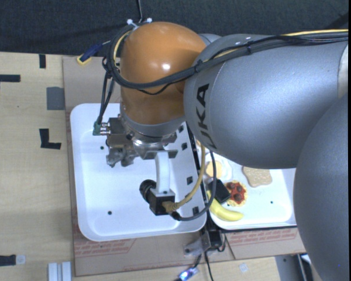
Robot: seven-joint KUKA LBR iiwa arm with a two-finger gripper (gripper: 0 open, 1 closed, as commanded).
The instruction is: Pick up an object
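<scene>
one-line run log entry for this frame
gripper: over left bin | held: cannot tell | right bin: banana, red item, tan slice

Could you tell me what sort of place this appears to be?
Likely a robotics lab bench: a grey arm hangs over the left white bin, and a banana lies in the right bin.
</scene>
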